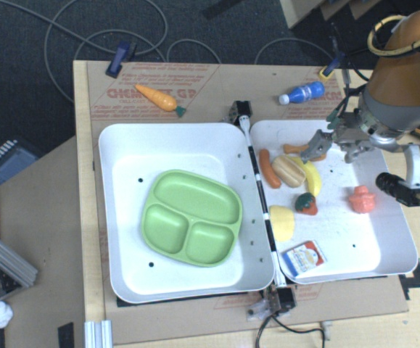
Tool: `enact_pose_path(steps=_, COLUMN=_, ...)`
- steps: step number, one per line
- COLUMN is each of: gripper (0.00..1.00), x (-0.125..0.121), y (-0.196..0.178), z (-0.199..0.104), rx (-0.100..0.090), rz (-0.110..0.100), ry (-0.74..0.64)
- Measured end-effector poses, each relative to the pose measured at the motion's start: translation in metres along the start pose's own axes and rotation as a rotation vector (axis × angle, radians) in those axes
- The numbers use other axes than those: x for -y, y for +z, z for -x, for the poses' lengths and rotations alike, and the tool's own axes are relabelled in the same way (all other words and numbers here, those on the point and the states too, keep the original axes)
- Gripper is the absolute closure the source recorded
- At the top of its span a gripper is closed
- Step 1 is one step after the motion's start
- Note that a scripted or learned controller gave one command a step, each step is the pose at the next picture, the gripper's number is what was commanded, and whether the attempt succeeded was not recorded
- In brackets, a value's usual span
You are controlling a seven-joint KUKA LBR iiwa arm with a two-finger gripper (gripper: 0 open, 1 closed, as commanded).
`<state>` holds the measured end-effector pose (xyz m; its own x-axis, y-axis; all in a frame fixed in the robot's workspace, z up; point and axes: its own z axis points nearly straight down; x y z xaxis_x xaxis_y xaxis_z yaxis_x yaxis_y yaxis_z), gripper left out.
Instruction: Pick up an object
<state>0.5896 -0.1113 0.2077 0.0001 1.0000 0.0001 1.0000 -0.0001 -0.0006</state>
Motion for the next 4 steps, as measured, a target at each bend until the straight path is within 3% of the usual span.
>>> enact_pose_path(steps=1, gripper=0.0, x=0.023, y=0.08, z=0.024, rx=0.0, rz=-0.001, ry=0.001)
enact_pose_path(steps=2, gripper=0.0, x=0.039, y=0.124, z=-0.007, rx=-0.001, rz=-0.001, ry=-0.001)
enact_pose_path(steps=3, gripper=1.0, x=0.038, y=0.114, z=-0.007, rx=0.0, rz=0.001, ry=0.001)
enact_pose_path(steps=4, gripper=1.0, x=0.007, y=0.023, z=-0.064, rx=0.0, rz=0.002, ry=-0.001)
